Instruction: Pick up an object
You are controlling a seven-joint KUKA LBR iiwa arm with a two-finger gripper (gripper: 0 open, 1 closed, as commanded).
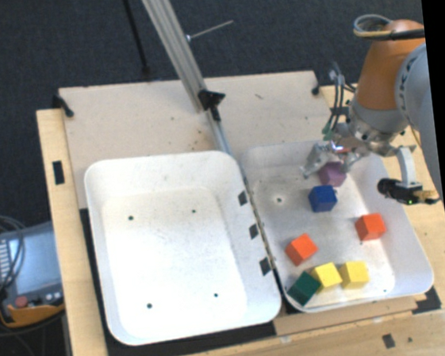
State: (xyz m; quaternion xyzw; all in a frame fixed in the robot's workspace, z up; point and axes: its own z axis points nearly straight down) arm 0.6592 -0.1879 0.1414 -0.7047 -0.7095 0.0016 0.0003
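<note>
The gripper (328, 161) hangs over the purple block (333, 173) in the right bin (413, 271) (grip state: cannot tell); centre on it, clear of the blue block (322, 198)

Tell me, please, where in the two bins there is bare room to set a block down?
The left bin offers bare floor from wall to wall. In the right bin, the strip near the divider above the orange block is free. The front edge is crowded: green block and two yellow blocks.
</note>
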